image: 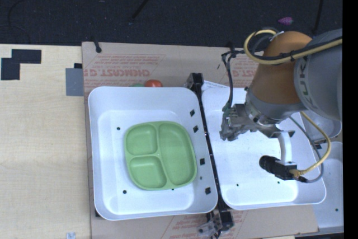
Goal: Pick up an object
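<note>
**Arm hovering over the right bin, green plate sitting in the left one**

So here's what's going on — the grey arm [313, 81] with its orange band is reaching in from the right and hanging over the right bin [251, 196], with the gripper [228, 132] sitting near that bin's left edge, just beside the black divider [202, 137] running between the two bins. Can't tell how the pincer is set; it's a dark, blurry clump from this angle and I'm not seeing anything clearly pinched in it.

The obvious pickable thing is the green divided plate [160, 155], lying flat in the middle of the left bin [106, 120]. It's got three compartments and it's well apart from the gripper, on the other side of the divider.

There's also a small red-orange object [153, 84] peeking over the far rim of the left bin, sitting just outside it on the cardboard sheet [140, 67] — too hidden to say what it is.

A yellow cable [319, 162] is looping down from the arm to a black cylindrical part [277, 167] hanging over the right bin's floor.
</note>
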